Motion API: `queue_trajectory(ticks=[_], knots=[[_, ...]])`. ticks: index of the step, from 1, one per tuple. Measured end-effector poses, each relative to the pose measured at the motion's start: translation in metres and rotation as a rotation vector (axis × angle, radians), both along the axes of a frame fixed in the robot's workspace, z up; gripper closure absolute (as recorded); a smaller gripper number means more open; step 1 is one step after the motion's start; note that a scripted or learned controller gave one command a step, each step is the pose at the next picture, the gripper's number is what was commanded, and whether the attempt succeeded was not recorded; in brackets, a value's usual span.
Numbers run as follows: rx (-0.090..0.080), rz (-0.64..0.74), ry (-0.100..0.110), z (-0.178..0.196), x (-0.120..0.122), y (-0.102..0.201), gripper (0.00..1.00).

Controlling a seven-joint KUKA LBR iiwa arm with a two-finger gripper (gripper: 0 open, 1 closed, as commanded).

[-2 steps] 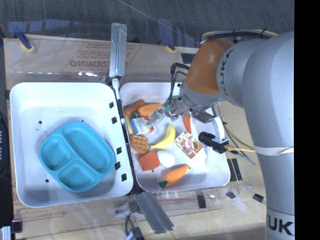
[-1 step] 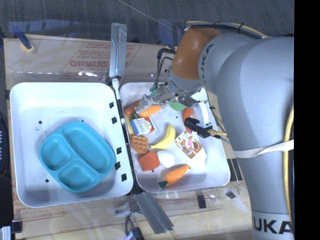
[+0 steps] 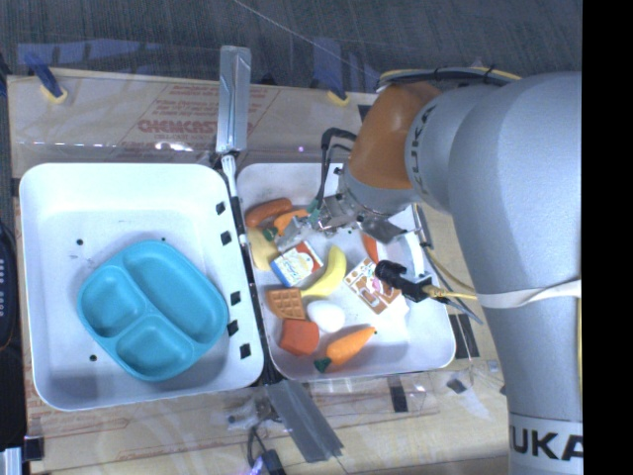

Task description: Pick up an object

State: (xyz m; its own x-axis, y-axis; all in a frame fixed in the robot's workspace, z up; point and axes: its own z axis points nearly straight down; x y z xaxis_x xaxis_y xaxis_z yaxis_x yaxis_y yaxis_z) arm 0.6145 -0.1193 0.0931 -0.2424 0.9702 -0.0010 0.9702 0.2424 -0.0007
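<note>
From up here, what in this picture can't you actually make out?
- Two-finger gripper, camera view: the grey arm's wrist covers it, so open or shut is unclear.
- Back of the right-hand shallow white bin: hidden under the arm.
- Small printed carton: label too small to read.
- Red-orange piece: mostly covered by the gripper.

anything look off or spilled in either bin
Nothing is spilled or visibly damaged. The toy food, such as the banana and carrot, lies jumbled inside the right bin; the blue tray sits askew in the left bin.
</note>
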Motion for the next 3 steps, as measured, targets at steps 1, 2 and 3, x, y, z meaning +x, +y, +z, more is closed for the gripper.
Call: queue_trajectory(ticks=[1, 2, 3], knots=[[0.002, 0.051, 0.003, -0.002, -0.052, 0.001, 0.00], [0.001, 0.056, 0.004, 0.008, -0.052, 0.000, 1.00], [0.002, 0.077, -0.006, 0.102, 0.004, 0.077, 1.00]])
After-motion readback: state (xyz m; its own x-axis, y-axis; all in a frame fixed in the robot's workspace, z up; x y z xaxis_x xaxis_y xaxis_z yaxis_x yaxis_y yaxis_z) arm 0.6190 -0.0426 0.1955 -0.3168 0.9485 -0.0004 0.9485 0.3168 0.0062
